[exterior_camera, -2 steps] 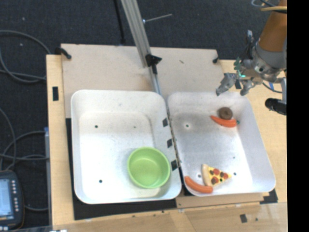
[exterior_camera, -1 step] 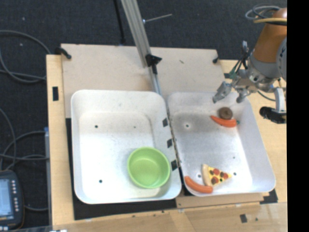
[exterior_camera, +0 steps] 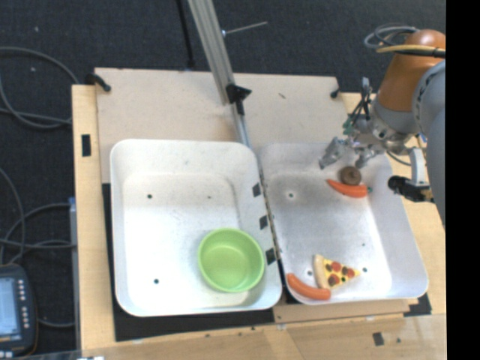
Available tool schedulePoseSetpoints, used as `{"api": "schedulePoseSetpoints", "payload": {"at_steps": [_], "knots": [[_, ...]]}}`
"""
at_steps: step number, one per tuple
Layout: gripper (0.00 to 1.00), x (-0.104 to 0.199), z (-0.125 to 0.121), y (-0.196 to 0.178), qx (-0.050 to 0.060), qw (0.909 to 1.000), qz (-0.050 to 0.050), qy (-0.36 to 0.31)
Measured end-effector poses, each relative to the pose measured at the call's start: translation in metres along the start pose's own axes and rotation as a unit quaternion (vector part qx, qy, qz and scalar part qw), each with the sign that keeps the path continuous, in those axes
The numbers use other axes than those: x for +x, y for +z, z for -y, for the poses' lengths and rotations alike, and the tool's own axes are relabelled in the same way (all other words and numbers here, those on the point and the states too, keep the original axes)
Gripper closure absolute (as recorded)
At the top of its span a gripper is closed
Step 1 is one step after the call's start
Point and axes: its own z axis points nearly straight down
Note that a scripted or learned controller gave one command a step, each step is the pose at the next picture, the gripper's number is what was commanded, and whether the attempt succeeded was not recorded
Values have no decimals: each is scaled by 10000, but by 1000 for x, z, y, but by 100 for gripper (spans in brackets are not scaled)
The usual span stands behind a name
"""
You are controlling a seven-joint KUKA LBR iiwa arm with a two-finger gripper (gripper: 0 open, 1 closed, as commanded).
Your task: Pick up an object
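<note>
A red sausage (exterior_camera: 307,287) is found at the near rim of the right bin (exterior_camera: 390,238), touching a pizza slice (exterior_camera: 332,272) just behind it.

Items, largest to smallest:

Left bin (exterior_camera: 150,201) — shallow, white; a green bowl (exterior_camera: 231,259) is set upright in its near right corner.

Right bin — white, beside the left one.

Arm (exterior_camera: 405,73) — grey with orange band, entered from the right over the far edge of the right bin.

Gripper (exterior_camera: 351,154) — fingers seen spread apart above the bin's far side; nothing is held between them.

Orange carrot (exterior_camera: 348,189) — lying flat just below the gripper.

Brown round piece (exterior_camera: 349,175) — resting against the carrot, just under the fingertips.
</note>
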Motion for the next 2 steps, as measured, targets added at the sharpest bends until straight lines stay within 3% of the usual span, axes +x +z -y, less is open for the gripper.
{"api": "schedulePoseSetpoints", "payload": {"at_steps": [1,2], "knots": [[0,-3,-3,35,-69,10000,33,-12],[100,-3,-2,25,-44,10000,34,-24]]}}
